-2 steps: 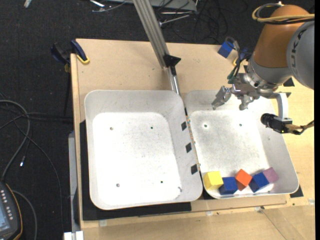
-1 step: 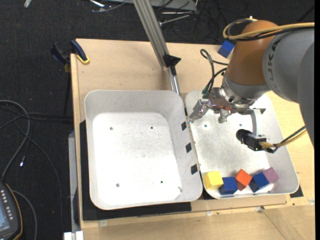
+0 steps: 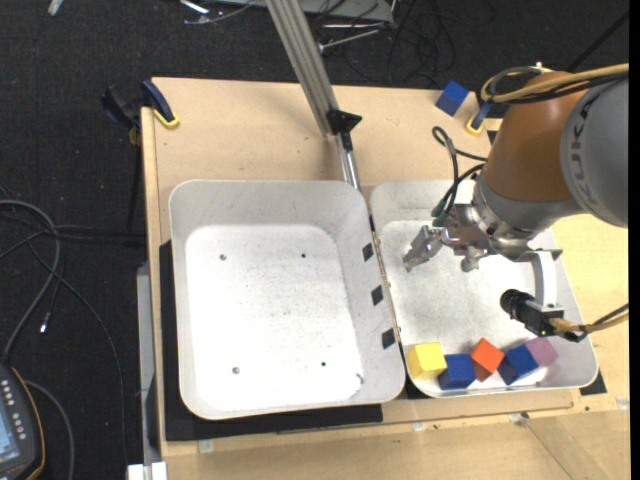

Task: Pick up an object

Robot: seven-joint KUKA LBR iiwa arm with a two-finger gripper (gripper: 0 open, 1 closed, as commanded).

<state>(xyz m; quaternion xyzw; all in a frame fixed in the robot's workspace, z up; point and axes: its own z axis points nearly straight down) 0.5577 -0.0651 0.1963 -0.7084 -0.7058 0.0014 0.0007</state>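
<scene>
The pick looks barely begun. The end effector (image 3: 440, 246) hangs over the bare middle of the right bin (image 3: 400, 208), and whether it is open or closed I cannot tell; nothing shows in its grip. The candidate objects sit clustered along that bin's near edge, well apart from it: a yellow block (image 3: 426, 358), two blue blocks (image 3: 457, 370), an orange block (image 3: 487, 356) and a pink block (image 3: 542, 349). Reaching, closing on one and lifting all remain

The arm (image 3: 560, 158) reaches in from the right, gripper (image 3: 440, 248) angled downward.
</scene>
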